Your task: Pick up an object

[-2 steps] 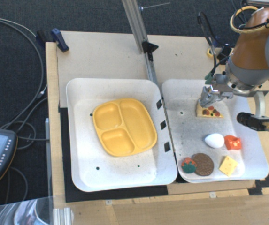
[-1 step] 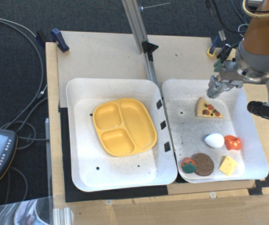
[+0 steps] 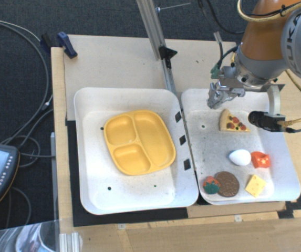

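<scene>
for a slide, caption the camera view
Gripper poised above pizza slice in right bin; yellow tray in left.

No readable text, label, brand or number anywhere.

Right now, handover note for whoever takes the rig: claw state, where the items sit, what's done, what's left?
Claw: above the far end of the right bin, beside the pizza slice; nothing visibly held; open or shut unclear.
Right bin: white egg, red piece, cheese wedge, brown patty, small red-green piece.
Left bin: yellow divided tray.
Done: no pick. Left: grasp and lift one item.
</scene>
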Robot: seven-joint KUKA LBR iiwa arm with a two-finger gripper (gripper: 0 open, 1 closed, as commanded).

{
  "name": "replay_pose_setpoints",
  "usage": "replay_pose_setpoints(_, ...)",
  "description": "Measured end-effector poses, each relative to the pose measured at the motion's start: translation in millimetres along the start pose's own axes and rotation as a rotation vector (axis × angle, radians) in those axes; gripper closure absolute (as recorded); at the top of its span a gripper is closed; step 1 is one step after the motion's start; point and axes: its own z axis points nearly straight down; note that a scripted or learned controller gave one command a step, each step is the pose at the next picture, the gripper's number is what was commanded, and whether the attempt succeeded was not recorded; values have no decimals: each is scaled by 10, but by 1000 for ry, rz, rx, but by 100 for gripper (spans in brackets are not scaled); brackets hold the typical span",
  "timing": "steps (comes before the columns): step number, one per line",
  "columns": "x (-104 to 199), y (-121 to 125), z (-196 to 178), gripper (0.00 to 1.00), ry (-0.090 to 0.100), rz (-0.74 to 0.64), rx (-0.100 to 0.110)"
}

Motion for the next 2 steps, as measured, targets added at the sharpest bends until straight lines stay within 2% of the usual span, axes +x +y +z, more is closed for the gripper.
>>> replay_pose_setpoints(2,1007,185,-81,100,0,1,-2)
